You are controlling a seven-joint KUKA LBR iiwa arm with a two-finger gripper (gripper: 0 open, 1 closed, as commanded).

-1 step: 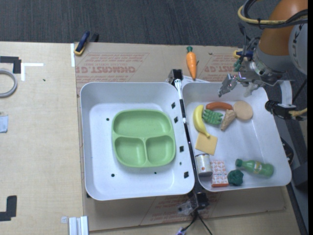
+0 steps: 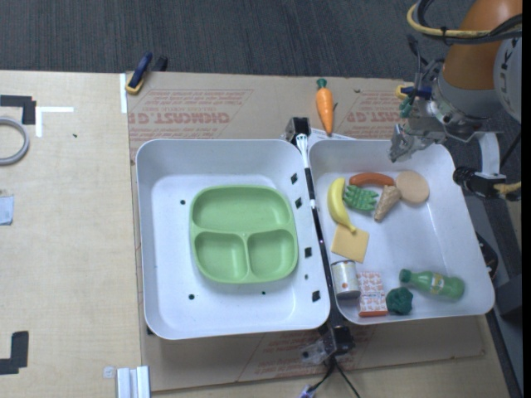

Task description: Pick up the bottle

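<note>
A green bottle (image 2: 435, 284) with a yellow-green label lies on its side near the front right corner of the right bin (image 2: 431, 230). My gripper (image 2: 403, 149) hangs over the back edge of that bin, far from the bottle, above the toy sausage and the round bun. Nothing shows between its fingertips.
The right bin also holds a banana (image 2: 336, 204), a red sausage (image 2: 372, 179), a green leafy toy (image 2: 361, 197), a bun (image 2: 412, 186), a cheese slice (image 2: 350, 243), a can (image 2: 344, 279), a small box (image 2: 372, 293) and broccoli (image 2: 399, 300). The left bin holds a green divided plate (image 2: 244, 234). A carrot (image 2: 323, 104) lies behind the bins.
</note>
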